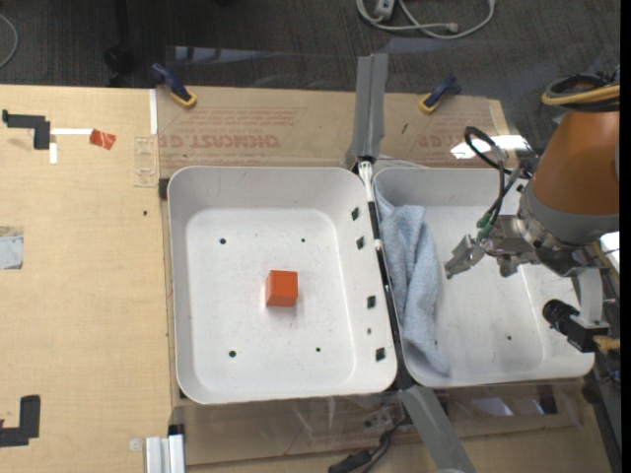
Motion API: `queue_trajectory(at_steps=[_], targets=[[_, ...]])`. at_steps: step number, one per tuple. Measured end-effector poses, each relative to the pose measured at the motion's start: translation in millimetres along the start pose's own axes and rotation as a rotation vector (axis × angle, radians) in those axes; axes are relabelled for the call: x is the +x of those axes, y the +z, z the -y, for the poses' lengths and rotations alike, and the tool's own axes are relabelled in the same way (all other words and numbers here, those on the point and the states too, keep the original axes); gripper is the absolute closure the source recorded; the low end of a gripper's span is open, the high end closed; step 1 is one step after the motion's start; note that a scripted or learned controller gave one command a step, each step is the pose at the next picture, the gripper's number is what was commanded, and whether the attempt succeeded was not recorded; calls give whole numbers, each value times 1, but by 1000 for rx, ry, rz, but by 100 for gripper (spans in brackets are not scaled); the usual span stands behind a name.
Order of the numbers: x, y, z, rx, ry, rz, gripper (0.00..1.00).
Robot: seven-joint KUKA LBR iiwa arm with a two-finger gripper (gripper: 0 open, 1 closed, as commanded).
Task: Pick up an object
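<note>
An orange-red cube [282,289] sits near the middle of the left bin [197,363]. A pale blue-grey cloth [410,284] lies crumpled along the left wall of the right bin [513,363]. My gripper [483,264] hangs over the middle of the right bin, just right of the cloth and apart from it. Its fingers [460,260] are spread open, with only bare bin floor between them. The cube is far to the gripper's left, across the divider between the bins.
The grey and orange arm [582,180] covers the right bin's far right part. Cables [493,166] loop above the wrist. Cardboard [266,131] with clamps lies behind the bins, and a wooden board [79,264] lies to the left.
</note>
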State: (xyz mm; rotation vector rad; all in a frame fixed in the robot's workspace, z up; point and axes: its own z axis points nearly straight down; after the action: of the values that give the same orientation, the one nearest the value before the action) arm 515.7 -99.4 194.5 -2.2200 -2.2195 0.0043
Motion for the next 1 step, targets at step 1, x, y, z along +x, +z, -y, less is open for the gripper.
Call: queue_trajectory(at_steps=[1], targets=[[7, 100, -29, -9, -145, 1, 0]])
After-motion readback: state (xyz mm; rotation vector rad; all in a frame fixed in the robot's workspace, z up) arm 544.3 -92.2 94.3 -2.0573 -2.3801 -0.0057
